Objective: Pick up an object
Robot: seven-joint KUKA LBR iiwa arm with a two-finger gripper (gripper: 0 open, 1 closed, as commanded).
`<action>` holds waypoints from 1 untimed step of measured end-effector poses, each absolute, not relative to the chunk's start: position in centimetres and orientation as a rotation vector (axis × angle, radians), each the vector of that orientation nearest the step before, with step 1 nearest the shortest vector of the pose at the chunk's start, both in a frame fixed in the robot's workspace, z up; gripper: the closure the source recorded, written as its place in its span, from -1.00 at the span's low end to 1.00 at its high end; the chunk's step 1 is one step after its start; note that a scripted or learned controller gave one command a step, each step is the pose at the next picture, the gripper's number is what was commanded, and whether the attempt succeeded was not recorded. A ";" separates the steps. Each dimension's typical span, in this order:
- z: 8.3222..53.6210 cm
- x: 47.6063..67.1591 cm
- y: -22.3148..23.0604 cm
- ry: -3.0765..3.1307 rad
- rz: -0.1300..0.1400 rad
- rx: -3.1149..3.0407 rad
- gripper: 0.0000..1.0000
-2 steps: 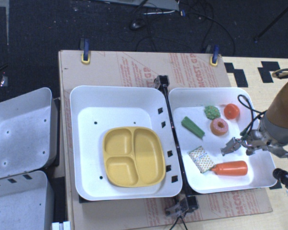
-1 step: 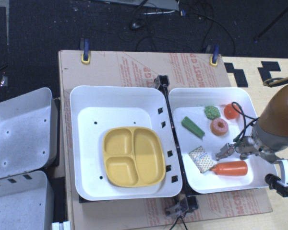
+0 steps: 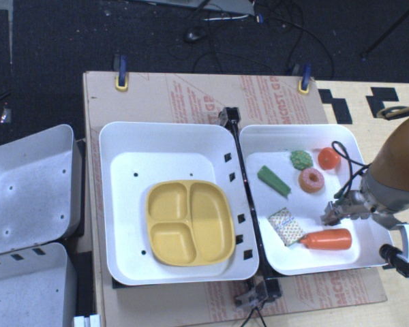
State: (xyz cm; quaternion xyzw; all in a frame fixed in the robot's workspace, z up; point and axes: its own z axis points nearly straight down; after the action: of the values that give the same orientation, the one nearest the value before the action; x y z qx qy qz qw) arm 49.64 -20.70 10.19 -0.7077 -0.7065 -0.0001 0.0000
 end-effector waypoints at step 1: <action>14.5 49.4 -21.0 -2.224 -0.002 -2.225 1.00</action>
State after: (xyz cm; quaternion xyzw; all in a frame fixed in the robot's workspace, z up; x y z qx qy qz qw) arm 49.36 -20.97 14.51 -0.7074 -0.7068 -0.0006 -0.0022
